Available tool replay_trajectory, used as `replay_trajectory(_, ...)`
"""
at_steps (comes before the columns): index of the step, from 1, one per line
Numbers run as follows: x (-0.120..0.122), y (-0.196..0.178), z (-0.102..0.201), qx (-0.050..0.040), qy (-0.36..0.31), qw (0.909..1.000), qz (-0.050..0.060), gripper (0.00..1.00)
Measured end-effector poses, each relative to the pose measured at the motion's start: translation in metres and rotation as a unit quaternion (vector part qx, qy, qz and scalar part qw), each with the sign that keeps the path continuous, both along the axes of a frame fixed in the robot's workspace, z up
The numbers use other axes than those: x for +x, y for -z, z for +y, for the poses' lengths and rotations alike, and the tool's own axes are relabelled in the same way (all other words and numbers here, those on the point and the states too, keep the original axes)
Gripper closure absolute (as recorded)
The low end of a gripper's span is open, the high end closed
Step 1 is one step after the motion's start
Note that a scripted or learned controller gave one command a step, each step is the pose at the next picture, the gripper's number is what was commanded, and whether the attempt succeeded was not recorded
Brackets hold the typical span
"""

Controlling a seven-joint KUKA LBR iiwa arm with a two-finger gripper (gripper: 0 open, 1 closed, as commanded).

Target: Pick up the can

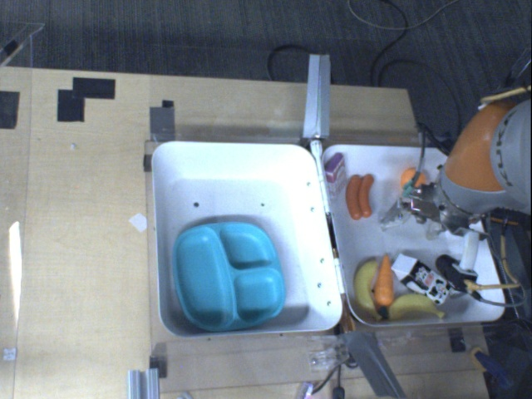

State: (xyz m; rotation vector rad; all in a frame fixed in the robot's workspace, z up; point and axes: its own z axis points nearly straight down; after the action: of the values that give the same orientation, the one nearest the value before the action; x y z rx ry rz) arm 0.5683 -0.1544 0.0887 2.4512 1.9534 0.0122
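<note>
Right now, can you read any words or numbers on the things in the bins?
No words or numbers can be read anywhere.
Purple can: its label is too small and blurred to read.
Black and white box: it has white marks, too blurred to read.
Blue tray, sausages, bananas and carrot: no writing on them.

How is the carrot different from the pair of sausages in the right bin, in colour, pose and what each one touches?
The carrot is orange, while the sausages are a redder, darker tone. The carrot is a single tapered piece, while the sausages are two rounded pieces side by side. The carrot lies on top of the bananas near the front, while the sausages rest on the bare floor of the right bin further back. Both run roughly front to back.
</note>
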Motion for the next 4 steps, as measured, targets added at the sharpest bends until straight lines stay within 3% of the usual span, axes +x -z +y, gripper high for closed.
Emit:
replay_trajectory(1,0.092,-0.062,-0.008,-0.0010,-0.030,0.9995,0.001,0.00)
replay_trajectory(2,0.102,0.002,0.010,-0.0003,0.019,0.9998,0.003,0.00)
replay_trajectory(3,-0.004,0.000,0.018,0.0006,0.036,0.9994,0.001,0.00)
replay_trajectory(4,0.065,-0.086,0.010,-0.0003,0.010,1.0000,0.002,0.00)
